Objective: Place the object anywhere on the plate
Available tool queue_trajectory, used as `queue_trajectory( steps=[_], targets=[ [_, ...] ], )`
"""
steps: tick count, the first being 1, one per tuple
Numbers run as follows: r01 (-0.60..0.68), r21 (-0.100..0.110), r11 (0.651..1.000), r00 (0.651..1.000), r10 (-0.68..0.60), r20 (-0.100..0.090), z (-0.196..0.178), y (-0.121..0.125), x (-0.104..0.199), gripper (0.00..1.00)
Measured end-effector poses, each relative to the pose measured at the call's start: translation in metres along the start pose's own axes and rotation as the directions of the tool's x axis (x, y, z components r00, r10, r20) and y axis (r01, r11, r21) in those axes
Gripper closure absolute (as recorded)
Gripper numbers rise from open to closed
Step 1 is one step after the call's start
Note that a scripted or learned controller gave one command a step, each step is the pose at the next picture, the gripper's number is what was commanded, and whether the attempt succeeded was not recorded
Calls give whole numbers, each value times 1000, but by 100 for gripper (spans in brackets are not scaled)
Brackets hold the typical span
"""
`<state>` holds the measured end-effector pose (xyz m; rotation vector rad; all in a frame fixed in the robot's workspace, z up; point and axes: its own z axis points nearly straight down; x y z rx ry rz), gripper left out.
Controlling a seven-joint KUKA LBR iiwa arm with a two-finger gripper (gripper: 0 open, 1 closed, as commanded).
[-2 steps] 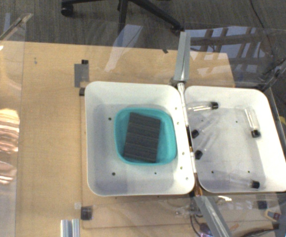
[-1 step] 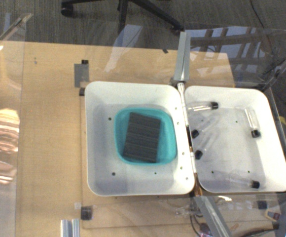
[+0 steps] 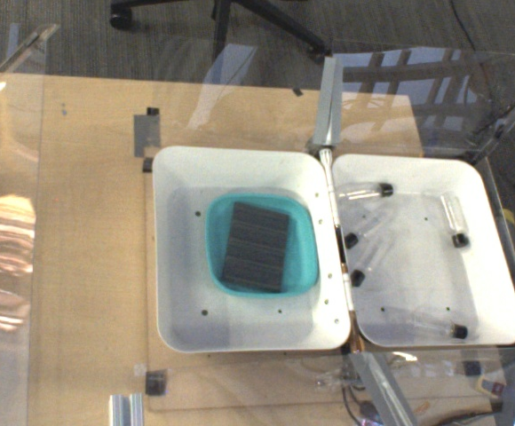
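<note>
Gripper: no arm reaches over the bins at this moment, so its state cannot be told.
Object: one dark grey ribbed rectangular block (image 3: 257,246) lies flat on the plate, inside its rim.
Long axis: runs from the far side toward the near side, slightly tilted.
Plate: one teal rounded-square plate (image 3: 305,264), in the left white bin (image 3: 173,238).
Right white bin (image 3: 488,238): about five clear plastic tubes with black caps (image 3: 364,191), scattered.
Judgement: the placement looks done.

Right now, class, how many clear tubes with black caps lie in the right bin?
5, though clear tubes are hard to see: top left, right side, two by the left wall, bottom right.
</note>
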<state>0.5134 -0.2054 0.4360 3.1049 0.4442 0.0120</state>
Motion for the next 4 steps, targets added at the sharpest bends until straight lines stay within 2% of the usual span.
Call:
queue_trajectory(
  steps=[1, 2, 3, 4],
  targets=[
    [-74, 0, 997, 997, 74, -1, 0, -7, -23, 0],
    [-74, 0, 997, 997, 74, 1, 1, 20, 70, 0],
    [-79, 1, 997, 997, 79, 0, 0, 1, 2, 0],
    [-78, 1, 997, 997, 78, 1, 0, 1, 2, 0]
  ],
)
